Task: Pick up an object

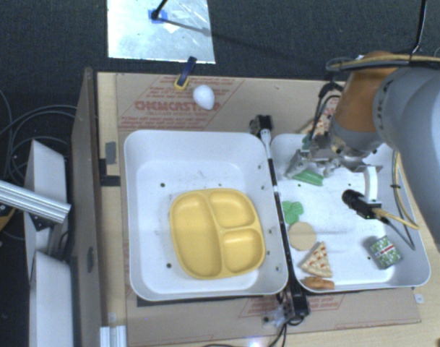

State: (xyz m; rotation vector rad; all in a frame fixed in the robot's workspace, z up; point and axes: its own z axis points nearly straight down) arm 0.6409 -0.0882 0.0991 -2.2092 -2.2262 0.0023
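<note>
Camera view, looking down on both bins. Hovering with the fingers low in the far left corner of the right bin, directly over a flat green piece; touching or just above, cannot tell. Cannot tell how wide the fingers stand, nor make out anything between them. Nearer in the same bin: green leaf, round cracker, pizza slice, sausage, small green box. Left bin with a yellow divided plate. Judging progress: reach looks done, grasp and lift left to do, nothing visibly picked up yet.
</note>
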